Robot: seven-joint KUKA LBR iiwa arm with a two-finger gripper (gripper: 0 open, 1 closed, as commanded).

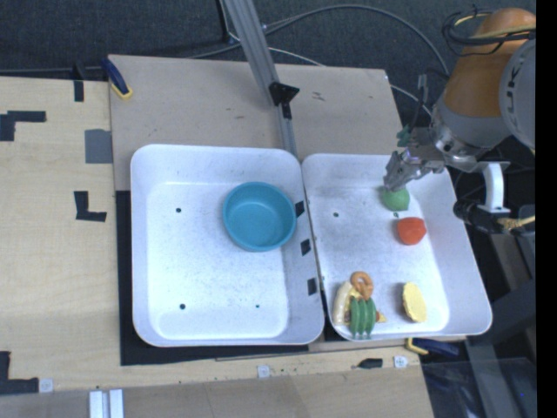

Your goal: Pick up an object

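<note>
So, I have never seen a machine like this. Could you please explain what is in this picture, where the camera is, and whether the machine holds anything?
One camera looks down at a slant on a bench. The grey and orange shape at the right is a robot arm; its gripper, a two-finger claw, is at the end. Two shallow white bins sit side by side. The left bin holds a blue bowl. The right bin holds a green ball, a red ball, a yellow piece and a small pile of toy food. The gripper is right above the green ball, at its top edge. I cannot tell whether it grips the ball, so I would not say it holds anything.
</note>
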